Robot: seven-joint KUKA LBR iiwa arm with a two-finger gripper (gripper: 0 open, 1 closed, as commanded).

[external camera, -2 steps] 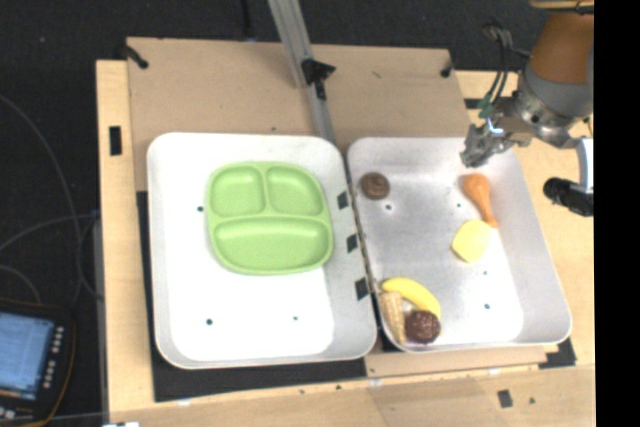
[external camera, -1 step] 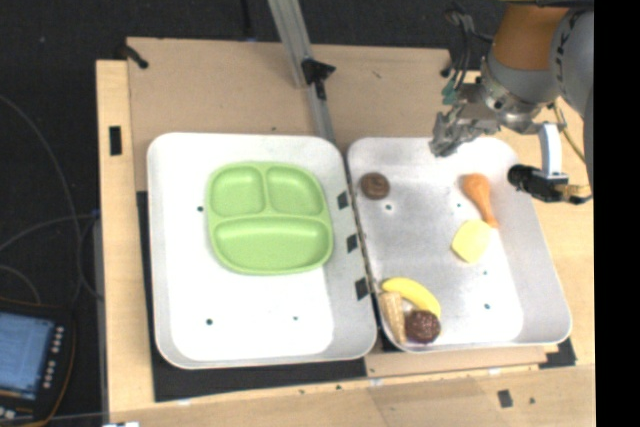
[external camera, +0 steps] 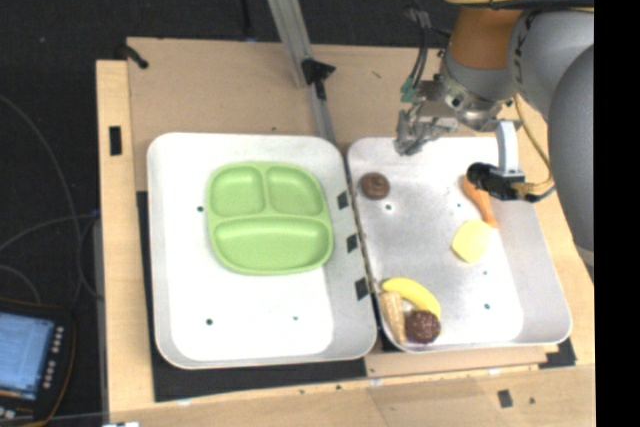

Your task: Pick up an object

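A banana (external camera: pixel 411 294) lay at the right bin's (external camera: pixel 520 285) near edge. The small brown disc (external camera: pixel 375 185) sat at seven o'clock from the gripper (external camera: pixel 411 140), whose grasp I cannot tell.

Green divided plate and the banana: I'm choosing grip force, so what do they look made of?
Green divided plate: likely moulded plastic, matte, uniform colour, rounded compartment ridges. Banana: probably a plastic toy, smooth and evenly yellow; a real one can't be excluded.

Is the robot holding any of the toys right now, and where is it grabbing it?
No, nothing is held. The gripper hangs over the far edge of the right bin, with no toy in it. The closest toy, a brown round one, lies apart from it.
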